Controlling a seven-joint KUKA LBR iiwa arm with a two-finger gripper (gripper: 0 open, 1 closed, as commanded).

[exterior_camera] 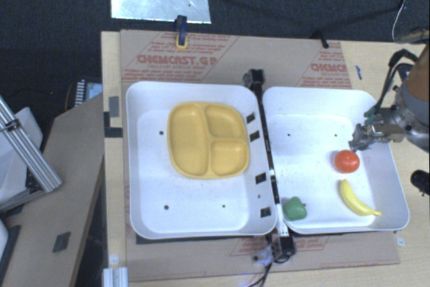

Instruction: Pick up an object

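**Claw low over the right bin, just above the tomato**

Most of the arm (pixel 415 101) is cut off at the view's right edge; just the wrist and some cables show, so its pose further up cannot be read. The claw (pixel 359 139) is small and dark against the bin wall, and whether it is wide or narrow cannot be told; nothing can be made out between its tips.

The arm comes in from 3 o'clock, its wrist angled down and toward 9 o'clock, with the claw at the right bin (pixel 302 144) near that bin's 3 o'clock rim. The red tomato (pixel 347 160) lies just beside the claw, at about 7 o'clock from it; whether they touch is unclear.

A yellow banana (pixel 357 199) lies at 6 o'clock from the tomato, near it but apart, slanting toward the bin's 5 o'clock corner. A green pepper (pixel 294 209) sits at the bin's 7 o'clock corner, close to the divider between the bins.

The left bin (pixel 144 165) holds a yellow divided plate (pixel 207 140), lying flat toward its 12 o'clock side. Both bins rest on a cardboard sheet (pixel 195 54) on the counter (pixel 111 64).
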